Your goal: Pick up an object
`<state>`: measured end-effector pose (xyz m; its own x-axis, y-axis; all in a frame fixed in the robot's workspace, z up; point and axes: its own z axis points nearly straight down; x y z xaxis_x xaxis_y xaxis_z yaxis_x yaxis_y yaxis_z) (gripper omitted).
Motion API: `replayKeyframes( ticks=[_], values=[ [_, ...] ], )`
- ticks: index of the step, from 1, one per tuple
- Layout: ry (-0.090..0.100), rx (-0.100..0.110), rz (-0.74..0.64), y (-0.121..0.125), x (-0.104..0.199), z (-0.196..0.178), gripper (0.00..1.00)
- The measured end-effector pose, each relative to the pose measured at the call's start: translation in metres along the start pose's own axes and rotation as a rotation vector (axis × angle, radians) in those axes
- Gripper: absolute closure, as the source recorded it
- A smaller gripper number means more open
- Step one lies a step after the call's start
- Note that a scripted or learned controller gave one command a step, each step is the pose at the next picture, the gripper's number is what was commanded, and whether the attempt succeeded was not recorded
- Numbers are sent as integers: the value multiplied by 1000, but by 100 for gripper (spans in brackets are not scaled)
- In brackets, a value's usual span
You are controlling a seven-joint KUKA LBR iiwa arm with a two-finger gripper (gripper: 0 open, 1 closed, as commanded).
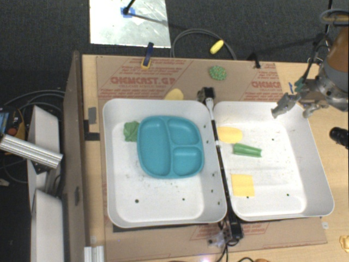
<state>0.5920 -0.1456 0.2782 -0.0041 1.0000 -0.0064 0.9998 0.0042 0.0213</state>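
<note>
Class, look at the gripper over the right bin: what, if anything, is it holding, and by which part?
Nothing is held. The gripper hangs above the right bin's far edge with nothing between its fingers; the green piece lies in the bin.

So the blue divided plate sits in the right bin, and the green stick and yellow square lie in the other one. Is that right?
Not quite. The camera view shows the blue divided plate in the left bin, not the right one. The green stick and yellow square lie in the other one, the right bin.
</note>
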Motion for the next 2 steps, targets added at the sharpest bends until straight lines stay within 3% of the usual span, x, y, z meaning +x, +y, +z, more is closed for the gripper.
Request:
replayKeyframes(
  ticks=[1,2],
  values=[
    [9,28,3,-61,29,67,0],
    [8,27,-2,-44,48,156,0]
  ],
)
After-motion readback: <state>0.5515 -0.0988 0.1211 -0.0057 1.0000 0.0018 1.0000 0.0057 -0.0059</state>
